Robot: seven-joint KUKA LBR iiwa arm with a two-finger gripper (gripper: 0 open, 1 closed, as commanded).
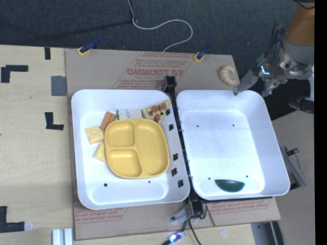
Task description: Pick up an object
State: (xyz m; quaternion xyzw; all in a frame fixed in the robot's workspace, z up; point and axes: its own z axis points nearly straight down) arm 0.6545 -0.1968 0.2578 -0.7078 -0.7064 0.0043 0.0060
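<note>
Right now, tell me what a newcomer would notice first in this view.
The yellow tray, split into three compartments, stands out most; it sits in the middle of the left bin, over small food-like pieces along its upper-left edge. Next comes the dark green object at the near edge of the right bin. The gripper hangs above that bin's far right corner, holding nothing.

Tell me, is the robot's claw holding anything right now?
No. The gripper hangs open above the right bin's far corner with nothing between its fingers.
</note>
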